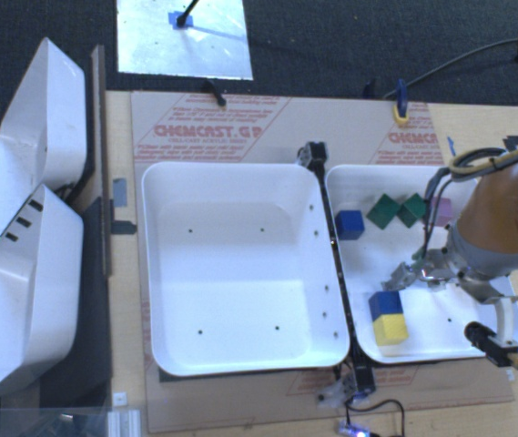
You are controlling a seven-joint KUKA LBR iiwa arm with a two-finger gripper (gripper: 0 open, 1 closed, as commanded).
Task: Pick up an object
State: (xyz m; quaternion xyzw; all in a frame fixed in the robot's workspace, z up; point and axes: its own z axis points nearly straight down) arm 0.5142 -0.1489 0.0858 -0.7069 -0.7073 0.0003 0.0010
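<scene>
In the right bin (441, 349), a blue cube (350, 224) lies by the left wall. Two green blocks (384, 210) (413, 209) rest at the back, with a pink piece (441, 212) beside them, partly hidden by the arm. A blue block (385, 303) and a yellow block (391, 329) sit together near the front. My gripper (404, 278) hangs low in the bin, just above and to the right of the blue block. The orange-banded arm (500, 217) covers the bin's right side.
The left bin (240, 185) stands beside the right one, with a narrow divider (339, 271) between them. Two spare white bins (31, 217) lean at the far left. Cables run along the bench's right side and front edge.
</scene>
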